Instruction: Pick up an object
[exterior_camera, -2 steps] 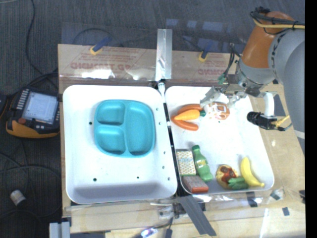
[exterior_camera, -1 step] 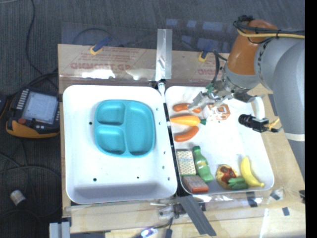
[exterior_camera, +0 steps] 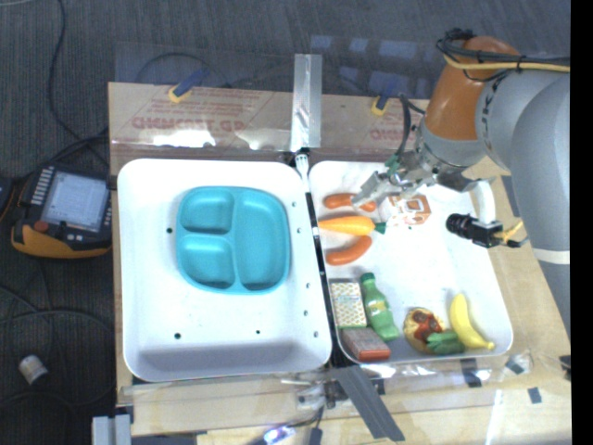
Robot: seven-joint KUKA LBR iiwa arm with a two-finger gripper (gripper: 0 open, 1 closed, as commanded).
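My gripper (exterior_camera: 378,191) hangs low over the far left part of the right bin (exterior_camera: 482,276). Just beneath and to its left lie a small orange-red piece (exterior_camera: 337,200), a yellow-orange carrot-like toy (exterior_camera: 346,223) and a red-orange sausage (exterior_camera: 349,251). A white and orange item (exterior_camera: 414,209) rests right of the gripper. Nothing is visibly held.
The near end of the right bin holds a patterned box (exterior_camera: 347,304), a green bottle (exterior_camera: 375,306), a red block (exterior_camera: 369,344), a red and green fruit toy (exterior_camera: 426,327) and a banana (exterior_camera: 468,321). In the left bin (exterior_camera: 148,323) sits a blue divided plate (exterior_camera: 232,239).
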